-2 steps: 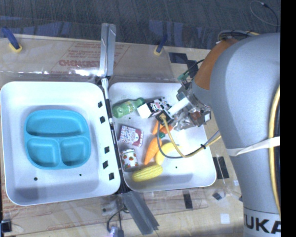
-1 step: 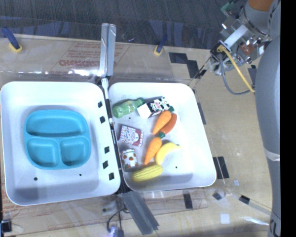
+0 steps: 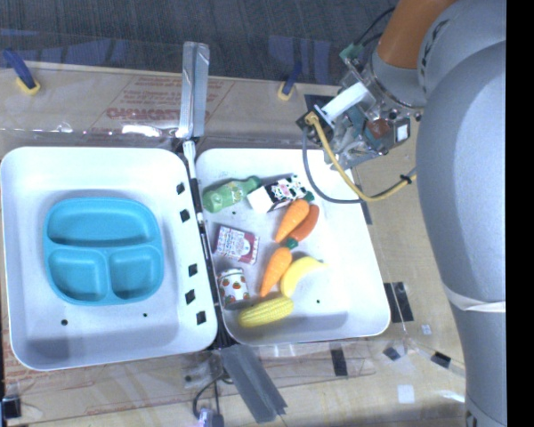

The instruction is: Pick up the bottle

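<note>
The green bottle (image 3: 229, 192) lies on its side at the back left of the right bin (image 3: 360, 283), close to the divider between the bins. My gripper (image 3: 336, 139) hangs over the back right corner of that bin, well to the right of the bottle and apart from it. A yellow cable loops around the gripper's body. Nothing is seen in its grasp.
In the right bin also lie a black-and-white carton (image 3: 286, 189), two carrots (image 3: 297, 221), a banana (image 3: 298, 272), a corn cob (image 3: 265, 310), a small can (image 3: 233, 286) and a pink packet (image 3: 236, 244). The left bin (image 3: 18, 238) bears a blue divided tray (image 3: 104, 247).
</note>
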{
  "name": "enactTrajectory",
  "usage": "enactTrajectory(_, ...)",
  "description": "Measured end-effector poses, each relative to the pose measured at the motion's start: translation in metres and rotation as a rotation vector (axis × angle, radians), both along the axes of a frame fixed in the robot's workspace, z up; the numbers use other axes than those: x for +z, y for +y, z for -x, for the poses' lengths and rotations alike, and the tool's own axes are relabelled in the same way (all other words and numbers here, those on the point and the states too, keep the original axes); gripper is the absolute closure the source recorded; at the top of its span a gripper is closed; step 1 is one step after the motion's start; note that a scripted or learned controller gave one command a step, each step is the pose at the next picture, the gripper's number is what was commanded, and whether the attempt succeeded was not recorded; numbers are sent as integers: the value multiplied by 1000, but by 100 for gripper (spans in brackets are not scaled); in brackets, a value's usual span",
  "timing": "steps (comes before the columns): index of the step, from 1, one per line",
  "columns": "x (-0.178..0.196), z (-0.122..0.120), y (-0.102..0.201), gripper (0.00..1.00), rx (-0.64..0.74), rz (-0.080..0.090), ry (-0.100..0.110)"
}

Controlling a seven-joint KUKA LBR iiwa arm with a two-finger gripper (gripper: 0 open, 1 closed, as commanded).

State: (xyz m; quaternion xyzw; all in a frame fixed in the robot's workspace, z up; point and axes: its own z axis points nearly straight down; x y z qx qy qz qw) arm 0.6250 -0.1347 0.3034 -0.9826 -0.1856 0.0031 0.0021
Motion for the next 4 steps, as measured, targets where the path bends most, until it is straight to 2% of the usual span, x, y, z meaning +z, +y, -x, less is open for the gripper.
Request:
enactTrajectory(1, -98, 1, -76, 100, -154, 0, 0)
enactTrajectory(2, -202, -4, -20, 100, -164, 4, -16)
enactTrajectory(3, -24, 11, -50, 100, -167, 1, -5)
enactTrajectory(4, -89, 110, -74, 100, -75, 1, -1)
